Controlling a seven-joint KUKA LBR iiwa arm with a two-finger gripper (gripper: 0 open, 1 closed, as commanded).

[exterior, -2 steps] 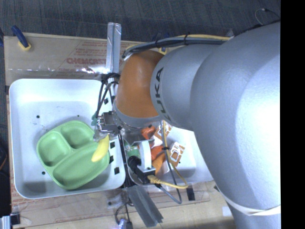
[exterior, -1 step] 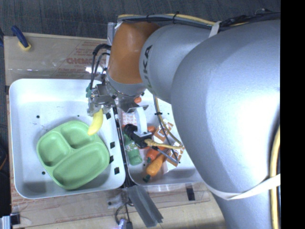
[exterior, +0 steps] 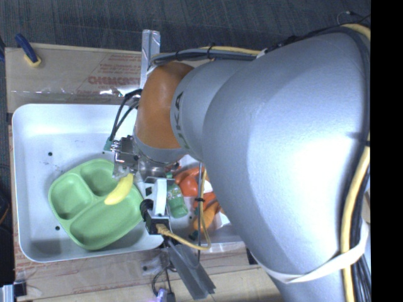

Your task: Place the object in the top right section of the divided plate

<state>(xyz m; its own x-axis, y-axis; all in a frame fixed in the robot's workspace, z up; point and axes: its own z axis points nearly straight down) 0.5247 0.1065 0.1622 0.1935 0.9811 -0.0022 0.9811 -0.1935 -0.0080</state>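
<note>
Lying on the green divided plate (exterior: 82,209), the yellow banana (exterior: 119,190) crosses the divider at its 3 o'clock side, in the white bin (exterior: 31,168). Above the banana hangs the claw (exterior: 135,165); how far it opens I cannot tell.

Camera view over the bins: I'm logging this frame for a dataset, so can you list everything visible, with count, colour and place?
Divided plate: one, green, three sections, in the left bin.
Banana: one, yellow, at the plate's right side, just under the wrist; whether it is gripped or resting I cannot tell.
White bin: one in clear sight, on the left of the bench.
Orange objects: some, partly hidden under the arm, right of the plate; type unclear.
Blue and yellow item: one, top left corner; type unclear.
Arm: one, grey with an orange band, reaching from the right.
Gripper: one, over the plate's right edge.
</note>
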